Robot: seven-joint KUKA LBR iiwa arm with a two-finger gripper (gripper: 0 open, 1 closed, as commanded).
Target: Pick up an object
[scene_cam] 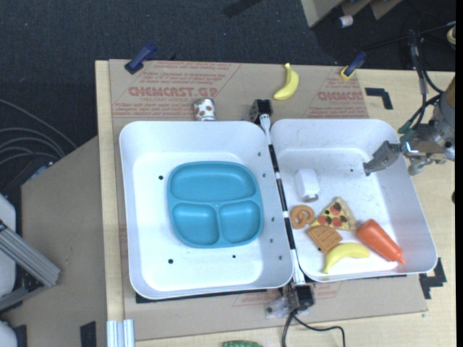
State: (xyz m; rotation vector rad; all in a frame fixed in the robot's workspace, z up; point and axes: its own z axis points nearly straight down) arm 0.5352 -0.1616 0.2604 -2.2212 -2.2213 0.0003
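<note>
Tabletop (181,89) is a tan board with red print, sitting over dark carpet (65,20); cables (29,132) run along the left, a metal rail (29,255) at lower left. Blue clips (139,58) and (353,65) sit on the board's far edge.

Two white bins side by side. Left bin (145,266) holds a blue divided tray (214,202), centred, nothing in its compartments.

Right bin (412,215) holds the pickable items: white block (307,183) near the left wall; pretzel (301,215) just beside the divider; pizza slice (336,213) right of it; cracker (323,236) below, touching the yellow banana (346,255); orange carrot (380,240) at lower right, just beside the banana's tip. All clustered in the near half of the bin.

Outside the bins: a second banana (286,84) and a small spotted cup (205,108) on the board behind them.

Gripper (394,159) sits at the right bin's far right edge, well apart from the cluster. Jaws spread, nothing between them. Path to the items is unobstructed from above.
</note>
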